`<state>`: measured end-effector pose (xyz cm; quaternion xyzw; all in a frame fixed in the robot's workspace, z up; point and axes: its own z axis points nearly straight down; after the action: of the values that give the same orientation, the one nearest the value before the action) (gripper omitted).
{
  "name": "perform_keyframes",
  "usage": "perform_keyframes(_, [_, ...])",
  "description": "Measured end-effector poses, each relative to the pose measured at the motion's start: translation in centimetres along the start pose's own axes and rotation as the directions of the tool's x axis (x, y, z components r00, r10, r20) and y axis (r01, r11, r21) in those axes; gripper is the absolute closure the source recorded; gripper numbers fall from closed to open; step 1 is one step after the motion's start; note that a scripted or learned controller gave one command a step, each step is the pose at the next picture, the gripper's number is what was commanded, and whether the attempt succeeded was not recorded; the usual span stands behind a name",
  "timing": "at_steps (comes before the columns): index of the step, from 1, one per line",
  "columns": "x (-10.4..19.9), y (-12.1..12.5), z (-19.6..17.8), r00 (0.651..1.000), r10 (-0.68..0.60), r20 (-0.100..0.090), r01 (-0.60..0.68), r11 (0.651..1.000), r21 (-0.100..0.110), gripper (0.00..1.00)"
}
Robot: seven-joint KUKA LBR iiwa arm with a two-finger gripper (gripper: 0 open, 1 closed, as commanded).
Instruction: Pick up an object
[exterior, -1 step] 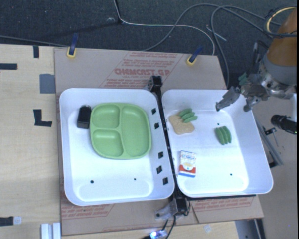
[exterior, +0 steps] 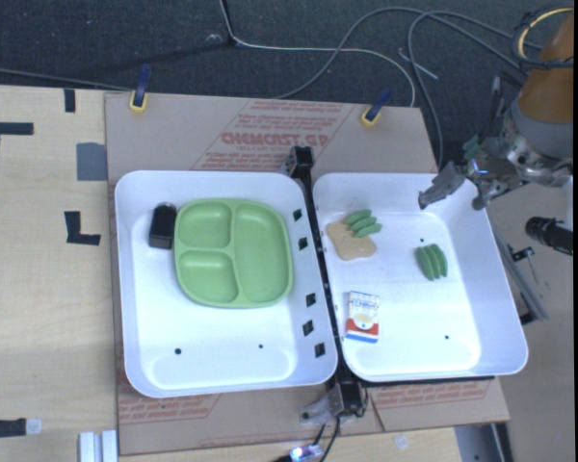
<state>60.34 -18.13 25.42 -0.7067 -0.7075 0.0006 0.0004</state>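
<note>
My gripper (exterior: pixel 456 196) hovers over the right bin's (exterior: pixel 482 349) far right corner, open, with nothing between its fingers. In that bin a green pea pod (exterior: pixel 431 261) lies just below and left of the gripper. Further left a tan bread-shaped piece (exterior: pixel 352 245) touches a second green pod (exterior: pixel 363 223) at its upper edge. A small white carton with red and blue print (exterior: pixel 363 317) lies near the bin's front left.
The left bin (exterior: pixel 144 354) holds a green divided plate (exterior: pixel 234 252) and a black block (exterior: pixel 162 226) at the plate's left. A black divider with clips (exterior: pixel 315 258) runs between the bins. Cables cross the dark floor behind the bench.
</note>
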Motion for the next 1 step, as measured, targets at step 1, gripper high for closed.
perform_keyframes(1, [0.28,-0.13,4.37,1.0,0.0,0.0,0.0,1.0,0.004,0.0])
